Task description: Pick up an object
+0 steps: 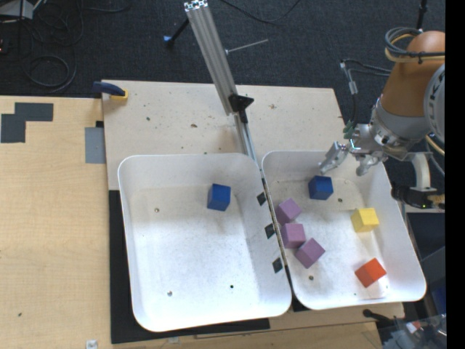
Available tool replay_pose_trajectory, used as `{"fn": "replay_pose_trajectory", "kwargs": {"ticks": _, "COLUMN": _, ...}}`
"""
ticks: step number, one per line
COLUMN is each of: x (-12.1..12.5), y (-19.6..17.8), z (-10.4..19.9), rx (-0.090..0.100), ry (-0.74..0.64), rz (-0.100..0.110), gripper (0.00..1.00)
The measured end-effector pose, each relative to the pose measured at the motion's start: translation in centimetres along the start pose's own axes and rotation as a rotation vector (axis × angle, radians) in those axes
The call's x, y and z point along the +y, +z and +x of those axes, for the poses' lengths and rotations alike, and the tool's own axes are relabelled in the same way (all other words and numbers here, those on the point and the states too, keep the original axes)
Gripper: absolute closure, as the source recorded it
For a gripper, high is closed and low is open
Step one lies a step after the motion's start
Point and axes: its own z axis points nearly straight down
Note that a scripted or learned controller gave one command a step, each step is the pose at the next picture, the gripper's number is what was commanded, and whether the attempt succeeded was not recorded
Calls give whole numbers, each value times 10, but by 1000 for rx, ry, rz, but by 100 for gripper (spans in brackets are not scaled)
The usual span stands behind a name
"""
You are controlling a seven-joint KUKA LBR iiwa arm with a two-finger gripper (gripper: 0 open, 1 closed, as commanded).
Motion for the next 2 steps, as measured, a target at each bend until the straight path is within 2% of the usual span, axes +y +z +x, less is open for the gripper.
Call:
{"fn": "replay_pose_trajectory", "kwargs": {"ticks": 1, "x": 1, "y": -3, "z": 0, "rx": -2, "ry": -3, "rz": -5, "gripper": 0}}
{"fn": "replay_pose_trajectory", "kwargs": {"ticks": 2, "x": 3, "y": 59, "z": -6, "rx": -1, "ry": 1, "rz": 1, "gripper": 0}}
